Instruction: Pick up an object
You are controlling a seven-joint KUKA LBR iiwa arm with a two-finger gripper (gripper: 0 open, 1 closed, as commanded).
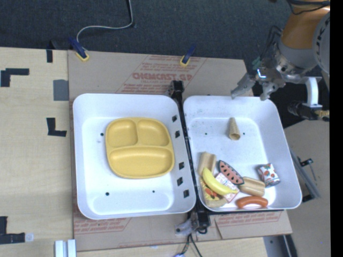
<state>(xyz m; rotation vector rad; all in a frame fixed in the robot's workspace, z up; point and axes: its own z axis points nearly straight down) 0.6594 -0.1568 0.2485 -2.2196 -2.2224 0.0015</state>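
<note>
Cardboard (155, 76) underlies both white bins (88, 159); the spread, empty hand (251, 90) hovers by dark carpet (203, 15).

Arm (308, 25): grey housing with a broad orange band above the wrist, dark cabling looped near the top. Gripper (256, 90): two slender grey fingers on a metallic block, with what appears to be a small blue-lit spot, though detail is blurred.

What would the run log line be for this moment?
gripper: open, above right bin's far rim, holding nothing | waffle cone: alone, far half | banana, sausage: near edge | yellow plate: left bin
</note>
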